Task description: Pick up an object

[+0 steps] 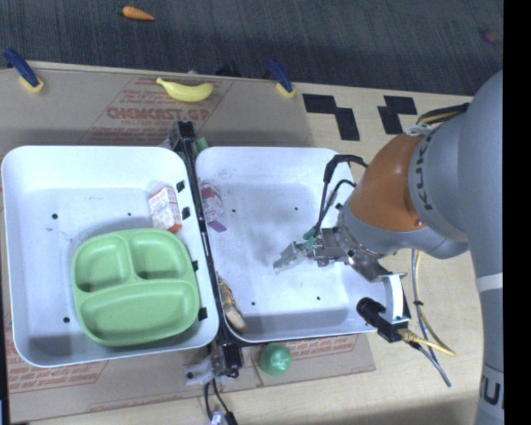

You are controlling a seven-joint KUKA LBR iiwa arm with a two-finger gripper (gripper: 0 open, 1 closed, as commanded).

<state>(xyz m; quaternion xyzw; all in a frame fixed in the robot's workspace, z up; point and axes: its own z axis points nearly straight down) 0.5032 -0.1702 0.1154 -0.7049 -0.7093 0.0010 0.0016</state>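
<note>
Even, bright overhead light, soft shadows inside the white bins (pixel 35 171), mild glare, slightly soft, low-resolution focus.

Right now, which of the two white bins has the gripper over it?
The right bin: the gripper hangs above its floor. The left bin holds the green divided tray instead.

Dark grey carpet (pixel 248 16) with a fine ribbed weave fills the far part of the scene. A small orange thing (pixel 138 12) lies on it at far left. The tabletop (pixel 425 388) is pale tan — flattened cardboard (pixel 159 113) with red print covers its left and middle. Blue clamps (pixel 24 69) grip the cardboard's far edge — another (pixel 280 76) sits further right. Black square markers (pixel 336 113) show on the tabletop at far right. Light is even and soft.
</note>
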